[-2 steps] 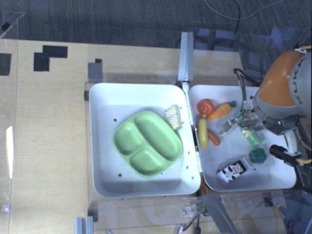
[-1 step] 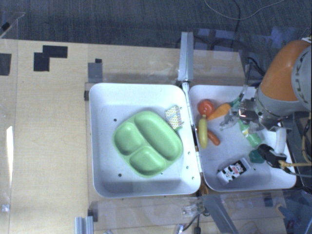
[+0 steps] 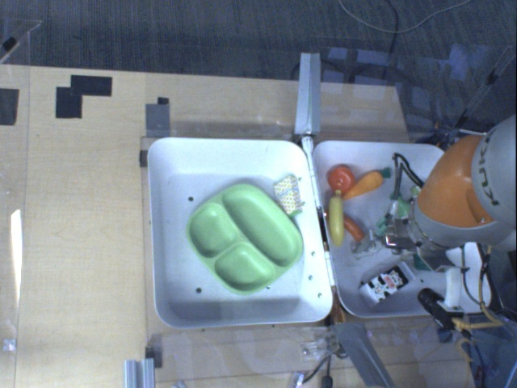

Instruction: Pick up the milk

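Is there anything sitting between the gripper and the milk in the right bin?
Nothing visible does. The milk lies on the right bin floor near its front edge, and the gripper hangs just behind it. The corn and carrot lie off to the side.

Arm [image 3: 472,188] cut off at right edge

- I see even, diffuse overhead light; the white bins [image 3: 161,241] read bright without clipping.
- A glare streak marks the bench [image 3: 81,217] near its left edge.
- Shadows stay soft and short.
- Focus is slightly soft overall, with small items grainy.
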`<action>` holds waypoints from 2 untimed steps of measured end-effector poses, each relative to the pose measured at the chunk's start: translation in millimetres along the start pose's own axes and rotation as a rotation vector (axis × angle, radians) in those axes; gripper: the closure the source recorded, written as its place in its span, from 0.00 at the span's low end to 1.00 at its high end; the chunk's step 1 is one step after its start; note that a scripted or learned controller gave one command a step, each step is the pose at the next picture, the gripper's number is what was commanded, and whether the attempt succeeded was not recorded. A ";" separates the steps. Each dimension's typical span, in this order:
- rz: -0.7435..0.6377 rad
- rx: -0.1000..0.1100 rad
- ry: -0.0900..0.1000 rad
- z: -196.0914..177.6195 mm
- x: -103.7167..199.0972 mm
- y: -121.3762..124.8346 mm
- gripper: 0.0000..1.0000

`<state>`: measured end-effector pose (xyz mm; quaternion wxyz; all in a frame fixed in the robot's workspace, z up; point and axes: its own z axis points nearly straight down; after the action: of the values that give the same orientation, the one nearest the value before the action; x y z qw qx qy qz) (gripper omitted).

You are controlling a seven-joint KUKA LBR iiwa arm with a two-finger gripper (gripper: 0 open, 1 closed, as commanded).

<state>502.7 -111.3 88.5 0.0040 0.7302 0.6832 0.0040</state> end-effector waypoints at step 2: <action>-0.208 -0.003 0.000 -0.6 16.9 -11.8 0.00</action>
<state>492.0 -93.6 89.0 0.0052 0.6554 0.7553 0.0047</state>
